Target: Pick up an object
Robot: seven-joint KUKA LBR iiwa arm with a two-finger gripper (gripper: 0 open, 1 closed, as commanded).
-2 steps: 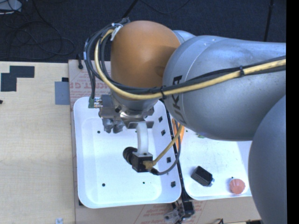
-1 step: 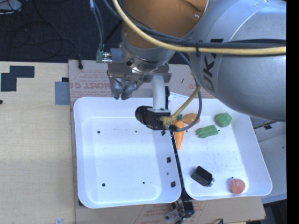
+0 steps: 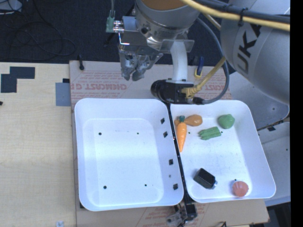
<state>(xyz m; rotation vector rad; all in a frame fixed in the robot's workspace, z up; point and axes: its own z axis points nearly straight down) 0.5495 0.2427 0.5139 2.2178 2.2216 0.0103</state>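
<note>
- The big grey arm (image 3: 255,37) comes in from the upper right and takes up most of the top of the shot, with cables looping off it.
- Left bin (image 3: 90,112) is a plain white tray with a few small dark holes in its floor.
- Right bin (image 3: 253,126) sits touching it along the middle seam, and that's where all the pickable stuff is.
- The gripper (image 3: 136,71) hangs above the cardboard strip behind the left bin's back edge, up off the surface and nowhere near the objects. Nothing is between the fingers, and honestly I can't tell from this angle whether they're spread or closed.
- Orange carrot (image 3: 181,136) lies along the divider at the right bin's upper left, top end by the back.
- Orange-brown pear-ish thing (image 3: 193,121) is just beside the carrot's top, maybe touching.
- Green pod-shaped piece (image 3: 209,133) lies near the middle back.
- Black block (image 3: 205,178) sits tilted toward the front.
- Round green item (image 3: 226,121) is near the back right.
- Pinkish ball (image 3: 240,188) is in the front right corner, near the black block.
</note>
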